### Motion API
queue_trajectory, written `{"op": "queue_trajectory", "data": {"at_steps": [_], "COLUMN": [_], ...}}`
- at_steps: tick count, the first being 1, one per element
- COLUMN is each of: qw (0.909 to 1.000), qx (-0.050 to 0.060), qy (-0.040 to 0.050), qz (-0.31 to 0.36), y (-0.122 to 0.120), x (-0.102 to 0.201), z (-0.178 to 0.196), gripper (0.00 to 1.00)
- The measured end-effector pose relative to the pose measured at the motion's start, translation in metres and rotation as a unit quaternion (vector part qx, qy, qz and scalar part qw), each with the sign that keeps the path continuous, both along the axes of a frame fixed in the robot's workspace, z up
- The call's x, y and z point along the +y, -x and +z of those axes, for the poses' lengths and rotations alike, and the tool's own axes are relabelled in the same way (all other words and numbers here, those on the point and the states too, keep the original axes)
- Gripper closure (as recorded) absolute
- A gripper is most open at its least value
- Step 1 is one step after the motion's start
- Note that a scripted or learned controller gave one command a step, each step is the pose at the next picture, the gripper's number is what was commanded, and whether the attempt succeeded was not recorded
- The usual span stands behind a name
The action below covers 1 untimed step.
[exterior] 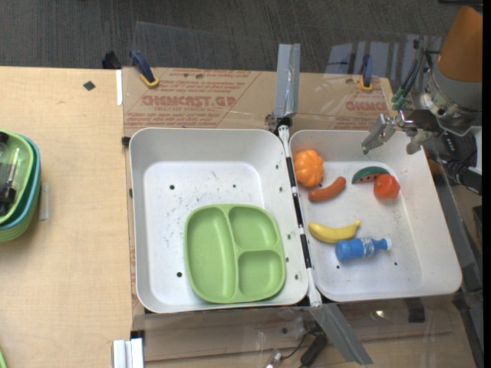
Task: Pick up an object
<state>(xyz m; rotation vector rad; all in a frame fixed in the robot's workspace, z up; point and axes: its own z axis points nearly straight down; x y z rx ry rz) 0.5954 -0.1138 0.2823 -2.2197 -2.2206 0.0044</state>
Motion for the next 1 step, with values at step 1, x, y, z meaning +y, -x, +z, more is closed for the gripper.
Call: {"op": "queue_trajectory", "data": {"at_steps": [1], "qw": [1.0], "qx": [0.001], "qy": [0.0004], "qz": [0.0], "y": [-0.0003], "x": [-0.0007], "z": [0.0078], "gripper": [1.0]}}
